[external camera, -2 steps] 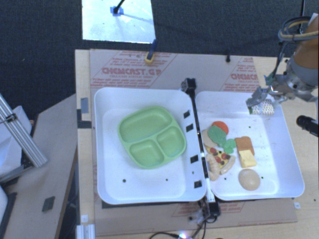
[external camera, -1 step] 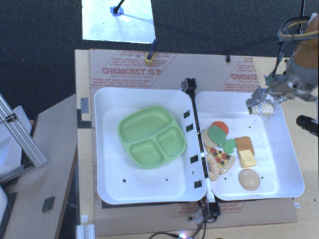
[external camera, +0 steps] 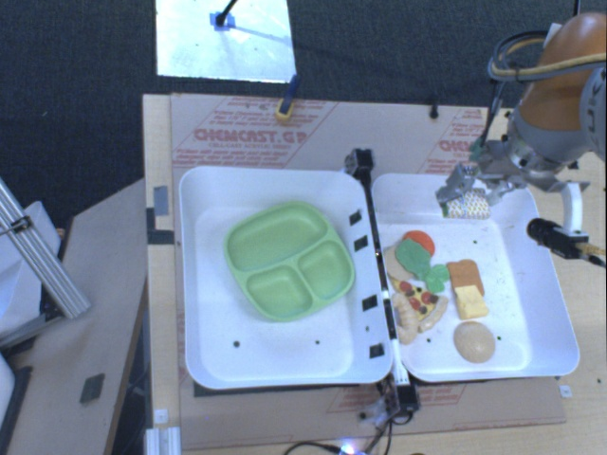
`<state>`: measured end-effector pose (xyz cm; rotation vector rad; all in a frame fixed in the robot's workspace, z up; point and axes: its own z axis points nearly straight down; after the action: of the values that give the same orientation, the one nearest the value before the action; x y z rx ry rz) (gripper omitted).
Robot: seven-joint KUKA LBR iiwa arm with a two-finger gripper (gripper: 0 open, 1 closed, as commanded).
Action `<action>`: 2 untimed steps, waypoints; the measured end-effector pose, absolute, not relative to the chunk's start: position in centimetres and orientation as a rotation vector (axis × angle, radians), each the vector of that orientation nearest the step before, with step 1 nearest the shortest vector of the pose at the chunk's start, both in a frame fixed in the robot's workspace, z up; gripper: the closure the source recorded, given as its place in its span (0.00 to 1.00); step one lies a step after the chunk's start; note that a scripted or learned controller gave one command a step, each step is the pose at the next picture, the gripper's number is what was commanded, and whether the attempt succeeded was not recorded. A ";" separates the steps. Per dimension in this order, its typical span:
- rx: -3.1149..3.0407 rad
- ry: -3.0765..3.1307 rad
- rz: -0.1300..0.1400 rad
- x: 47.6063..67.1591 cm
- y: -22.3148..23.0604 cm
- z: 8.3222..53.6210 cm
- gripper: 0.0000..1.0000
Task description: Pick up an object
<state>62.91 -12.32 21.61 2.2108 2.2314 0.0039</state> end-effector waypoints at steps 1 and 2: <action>2.211 2.231 0.004 63.6 -7.9 22.0 1.00; 2.210 2.233 0.003 63.2 -1.9 21.6 1.00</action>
<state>63.20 -1.92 21.59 2.2104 2.2331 0.0032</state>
